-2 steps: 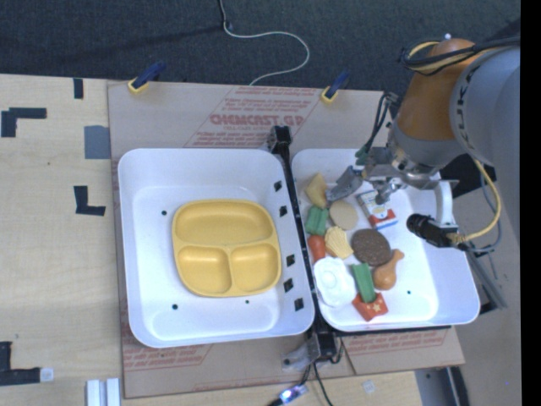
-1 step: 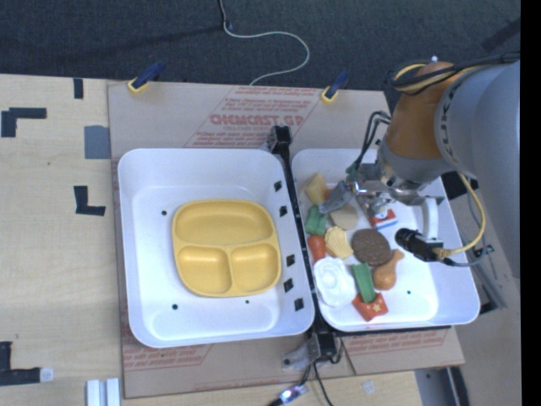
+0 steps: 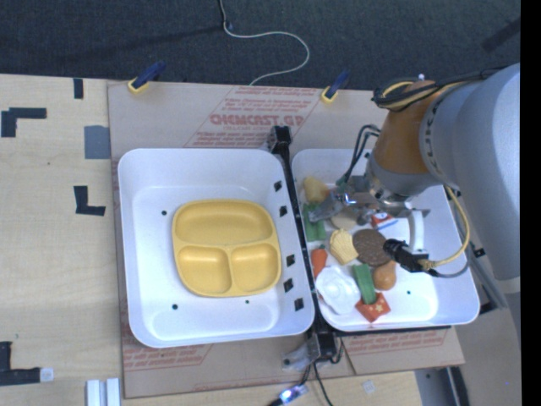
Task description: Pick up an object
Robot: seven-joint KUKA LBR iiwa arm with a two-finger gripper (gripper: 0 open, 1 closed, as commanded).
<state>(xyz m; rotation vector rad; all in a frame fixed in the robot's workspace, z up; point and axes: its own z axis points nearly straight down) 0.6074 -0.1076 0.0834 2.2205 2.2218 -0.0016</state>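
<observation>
The arm [image 3: 439, 142] reached in from the right and stood over the right bin [image 3: 461, 307], with its wrist low above the upper part of the heap of small items. The gripper [image 3: 351, 201] sat at the left end of the wrist, near the divider between the bins; whether the jaws were open or closed could not be told, and no item was visible between them. The candidates for picking all lay in the right bin, crowded along its left half: a yellow piece [image 3: 314, 189] at the top, a pale yellow block [image 3: 341, 246] in the middle, a brown disc [image 3: 369, 245] just beside it, a white lump [image 3: 336, 290] lower down, a green stick [image 3: 364, 282] with its long axis running roughly up and down the view, an orange strip [image 3: 319, 260] at the divider, and a red piece [image 3: 373, 309] at the bottom. Most items touched or overlapped a neighbour. The relation governing the next move was judged to be this: the yellow piece lay just to the upper left of the gripper, and the block lay just below it, so either required only a short travel. The left bin [image 3: 135, 252] held a yellow tray [image 3: 226, 248] with three compartments, well apart from the gripper. Both bins rested on a cardboard sheet [image 3: 245, 117] on the table [image 3: 51, 260].
</observation>
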